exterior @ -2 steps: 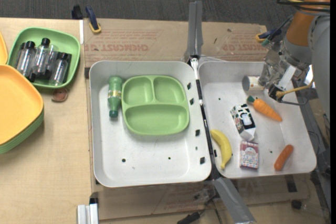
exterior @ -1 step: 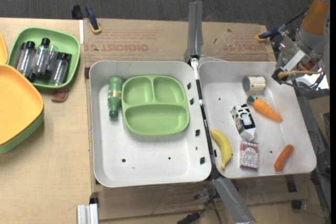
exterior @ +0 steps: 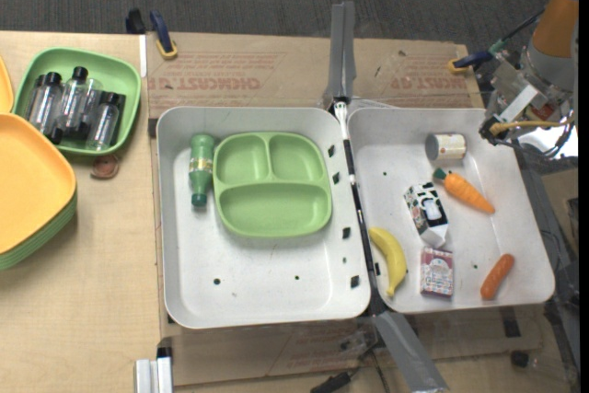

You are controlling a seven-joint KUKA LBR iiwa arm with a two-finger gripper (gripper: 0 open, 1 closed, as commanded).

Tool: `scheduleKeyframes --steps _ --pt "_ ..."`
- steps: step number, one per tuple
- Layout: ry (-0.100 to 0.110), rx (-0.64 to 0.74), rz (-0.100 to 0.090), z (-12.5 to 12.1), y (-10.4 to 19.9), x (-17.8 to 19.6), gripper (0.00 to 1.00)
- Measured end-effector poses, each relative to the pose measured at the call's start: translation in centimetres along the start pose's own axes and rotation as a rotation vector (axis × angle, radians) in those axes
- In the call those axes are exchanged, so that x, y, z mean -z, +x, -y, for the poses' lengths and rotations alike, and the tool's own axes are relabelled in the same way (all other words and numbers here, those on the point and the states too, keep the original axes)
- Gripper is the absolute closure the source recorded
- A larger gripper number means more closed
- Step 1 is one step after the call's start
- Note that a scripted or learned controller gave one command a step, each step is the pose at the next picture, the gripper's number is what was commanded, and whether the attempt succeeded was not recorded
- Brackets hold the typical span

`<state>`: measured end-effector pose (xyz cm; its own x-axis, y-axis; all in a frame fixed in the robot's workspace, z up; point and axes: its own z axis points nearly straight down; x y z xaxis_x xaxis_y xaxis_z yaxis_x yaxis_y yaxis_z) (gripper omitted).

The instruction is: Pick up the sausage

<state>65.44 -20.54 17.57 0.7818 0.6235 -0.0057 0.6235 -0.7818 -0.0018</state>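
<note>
Sausage, stubby and orange-red, lies tilted; pincer state cannot be told.

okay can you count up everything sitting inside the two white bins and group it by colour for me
Green: 2, the bottle and the divided plate
Orange: 2, the carrot and the sausage
Yellow: 1, the banana
Black and white: 1, the carton
Pink: 1, the small box
Cream: 1, the roll
Total: 8

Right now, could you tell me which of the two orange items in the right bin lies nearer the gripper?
The carrot, green-tipped, below the gripper; the sausage lies by the front wall.
</note>
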Motion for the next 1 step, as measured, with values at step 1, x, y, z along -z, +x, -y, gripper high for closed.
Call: scheduleKeyframes --steps 1 --pt "0.002 -0.468 -0.003 -0.1 -1.16 -8.45 1.0"
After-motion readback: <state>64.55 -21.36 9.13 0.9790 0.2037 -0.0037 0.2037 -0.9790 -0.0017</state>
